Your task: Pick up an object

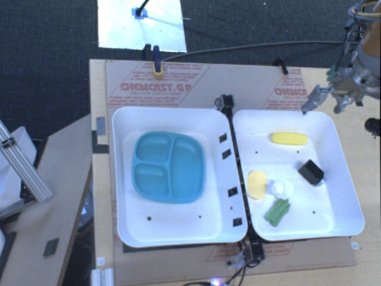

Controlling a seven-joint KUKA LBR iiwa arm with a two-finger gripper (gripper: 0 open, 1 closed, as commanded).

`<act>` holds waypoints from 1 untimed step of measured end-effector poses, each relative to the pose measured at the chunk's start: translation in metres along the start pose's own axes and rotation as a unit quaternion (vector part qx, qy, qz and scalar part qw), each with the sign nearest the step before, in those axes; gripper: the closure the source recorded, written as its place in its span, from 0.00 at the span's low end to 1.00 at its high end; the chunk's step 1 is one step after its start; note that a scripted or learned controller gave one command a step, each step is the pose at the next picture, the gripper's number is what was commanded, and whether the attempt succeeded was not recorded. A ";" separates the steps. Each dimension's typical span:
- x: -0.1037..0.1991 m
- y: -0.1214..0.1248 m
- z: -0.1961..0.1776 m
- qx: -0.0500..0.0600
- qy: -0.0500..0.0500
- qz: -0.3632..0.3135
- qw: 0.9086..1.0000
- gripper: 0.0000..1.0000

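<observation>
My gripper point(329, 99) hangs spread and empty above the right bin's point(345, 159) far corner, nothing picked yet, so next I must descend onto the nearby yellow corn point(289, 139) and close on it.

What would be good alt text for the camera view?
A robot gripper hangs open above the right bin's far edge. That bin contains a corn cob, a black block and a green toy; the left bin contains a blue plate.
</observation>
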State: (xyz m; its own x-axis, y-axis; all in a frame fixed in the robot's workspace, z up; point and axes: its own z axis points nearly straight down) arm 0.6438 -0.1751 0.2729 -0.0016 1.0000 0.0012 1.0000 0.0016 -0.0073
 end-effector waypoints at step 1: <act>0.000 0.002 -0.006 -0.005 -0.001 -0.001 1.000 0.00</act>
State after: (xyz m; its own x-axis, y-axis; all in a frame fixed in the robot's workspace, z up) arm 0.6457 -0.1747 0.2791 -0.0036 1.0000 -0.0008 1.0000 0.0036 0.0026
